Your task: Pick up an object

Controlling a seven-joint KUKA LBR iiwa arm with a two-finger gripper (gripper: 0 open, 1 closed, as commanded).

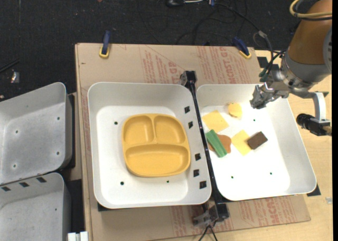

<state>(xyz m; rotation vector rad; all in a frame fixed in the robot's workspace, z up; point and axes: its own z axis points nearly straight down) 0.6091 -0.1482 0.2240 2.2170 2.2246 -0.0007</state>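
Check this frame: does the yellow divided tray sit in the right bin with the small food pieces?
No, the yellow divided tray lies alone in the left bin.

Cut off by the right edge: the grey and orange robot arm [311, 45], upper links out of frame. Too small and dark to tell open from shut: the two-finger gripper [258, 101] above the right white bin's [296, 182] far side. Partly covered by the green rectangular block [216, 143]: a small brown oval piece [225, 142], outline incomplete. Cropped at left and bottom: two grey perforated metal trays [31, 129]. Blurred beyond reading at bottom centre: the dark clamp [211, 214] between the bins.
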